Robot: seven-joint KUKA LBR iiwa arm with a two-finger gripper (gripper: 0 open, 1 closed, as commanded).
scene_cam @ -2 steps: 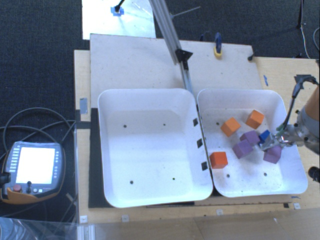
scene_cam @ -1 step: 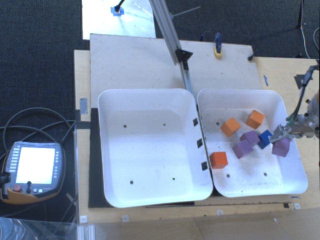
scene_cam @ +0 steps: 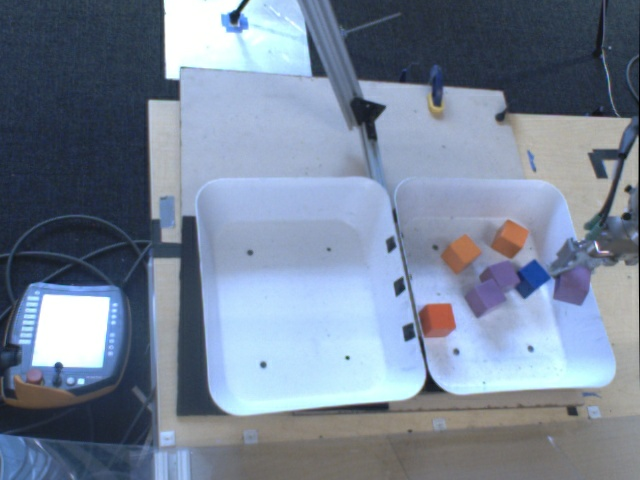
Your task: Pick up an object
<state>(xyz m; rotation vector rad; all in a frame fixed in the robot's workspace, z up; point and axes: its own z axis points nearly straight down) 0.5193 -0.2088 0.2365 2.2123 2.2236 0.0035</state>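
Right bin [scene_cam: 540,193] holds seven cubes, all in its middle-to-right half. Count: three orange, three purple, one blue.

Orange: one near the back right [scene_cam: 510,238], one just left of it [scene_cam: 461,253], both turned a bit off the bin's walls; a third, redder one [scene_cam: 437,319] sits alone by the left wall, roughly square to it.

Purple: two touching in the middle, the left [scene_cam: 485,297] and the right one [scene_cam: 501,275] behind it, both rotated roughly diagonal to the bin. The third purple cube [scene_cam: 573,286] is by the right wall.

Blue cube [scene_cam: 533,277] sits between the purple pair and the third purple one, corner toward the front. All are cubes, so no long axis to call.

Gripper [scene_cam: 578,258] comes in at the right edge, low over the gap between the blue cube and the right-hand purple cube. View is blurry there; fingers look slightly parted, and I can't tell whether anything sits between them.

Left bin [scene_cam: 290,193]: white floor with a few small dark dots. Teach pendant [scene_cam: 65,343] left of the bench.
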